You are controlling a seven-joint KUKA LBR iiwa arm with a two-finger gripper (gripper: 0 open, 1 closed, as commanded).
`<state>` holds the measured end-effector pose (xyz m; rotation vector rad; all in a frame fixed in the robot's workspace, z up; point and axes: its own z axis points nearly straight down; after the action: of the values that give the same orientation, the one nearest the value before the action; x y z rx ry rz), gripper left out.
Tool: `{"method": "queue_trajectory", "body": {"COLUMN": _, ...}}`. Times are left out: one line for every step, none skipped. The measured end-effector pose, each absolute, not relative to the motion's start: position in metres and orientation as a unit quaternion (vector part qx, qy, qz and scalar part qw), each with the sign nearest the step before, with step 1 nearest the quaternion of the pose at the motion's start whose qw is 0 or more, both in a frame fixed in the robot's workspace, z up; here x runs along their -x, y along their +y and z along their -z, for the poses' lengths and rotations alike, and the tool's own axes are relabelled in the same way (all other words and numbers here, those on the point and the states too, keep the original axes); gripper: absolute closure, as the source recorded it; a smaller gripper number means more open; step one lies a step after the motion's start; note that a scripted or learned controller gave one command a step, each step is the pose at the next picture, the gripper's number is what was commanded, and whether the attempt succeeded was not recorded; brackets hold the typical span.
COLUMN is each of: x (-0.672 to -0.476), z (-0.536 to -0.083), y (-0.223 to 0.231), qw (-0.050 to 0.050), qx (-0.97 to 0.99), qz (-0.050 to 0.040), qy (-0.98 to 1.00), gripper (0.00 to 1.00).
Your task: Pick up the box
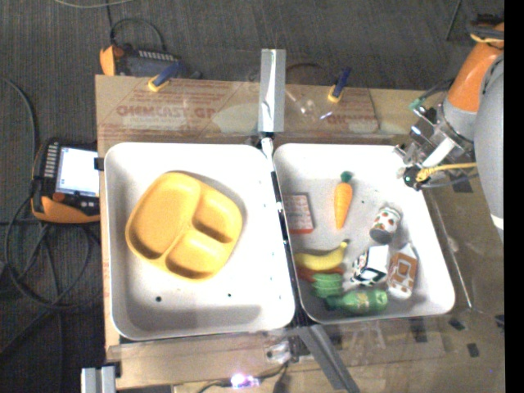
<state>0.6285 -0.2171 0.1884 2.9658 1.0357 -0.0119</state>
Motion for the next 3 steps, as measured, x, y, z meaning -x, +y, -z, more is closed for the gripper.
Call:
{"method": "queue_trajectory", "body": {"x": -0.597, "z": -0.091, "y": -0.203, "qw": 0.004, "qx": -0.978, "qz": -0.0030, "qy": 0.210, "gripper": 1.00}}
{"method": "queue_trajectory", "body": {"x": -0.598, "z": -0.090, "y": -0.202, "qw": 0.004, "qx": -0.978, "qz": -0.0042, "qy": 0.210, "gripper": 0.00}}
{"method": "queue_trajectory", "body": {"x": -0.645, "z": -0.233, "y": -0.204, "qw": 0.001, "qx": -0.983, "qz": 0.0022, "qy": 0.183, "gripper": 0.00}}
